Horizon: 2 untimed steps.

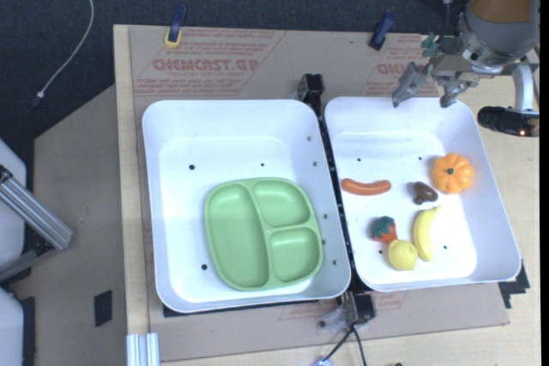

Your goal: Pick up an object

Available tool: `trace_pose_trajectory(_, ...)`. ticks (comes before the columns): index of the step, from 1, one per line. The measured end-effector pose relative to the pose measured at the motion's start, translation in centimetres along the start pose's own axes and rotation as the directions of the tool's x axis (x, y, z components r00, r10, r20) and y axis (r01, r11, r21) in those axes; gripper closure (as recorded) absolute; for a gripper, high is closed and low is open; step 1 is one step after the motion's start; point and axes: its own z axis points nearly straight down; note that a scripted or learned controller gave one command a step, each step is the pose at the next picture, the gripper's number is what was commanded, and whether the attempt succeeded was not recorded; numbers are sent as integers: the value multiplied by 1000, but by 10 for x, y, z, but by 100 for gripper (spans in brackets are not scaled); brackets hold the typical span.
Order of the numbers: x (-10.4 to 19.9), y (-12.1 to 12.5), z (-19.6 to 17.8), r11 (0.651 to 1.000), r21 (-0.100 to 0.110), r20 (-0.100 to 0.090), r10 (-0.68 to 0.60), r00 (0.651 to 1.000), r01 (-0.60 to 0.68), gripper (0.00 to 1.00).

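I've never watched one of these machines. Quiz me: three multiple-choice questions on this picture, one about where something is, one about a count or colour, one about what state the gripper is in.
1. Where does the green divided plate lie?
A. left bin
B. right bin
C. on the bare bench

2. How many toy foods lie in the right bin?
A. two
B. four
C. six

3. How is the gripper?
A. shut on the banana
B. open, holding nothing
C. shut on the pumpkin

Answers:
1 A: it rests inside the left bin.
2 C: sausage, pumpkin, brown piece, banana, lemon, red-and-green piece.
3 B: fingers spread above the bin's far edge, nothing between them.
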Motion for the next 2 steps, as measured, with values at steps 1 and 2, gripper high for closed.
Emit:
trace_pose_trajectory(1, 0, 2, -8, 1000, -14, 2, -3, 1000, 3, 0)
trace_pose_trajectory(2, -3, 10, 51, 1000, -7, 1, -2, 1000, 2, 0)
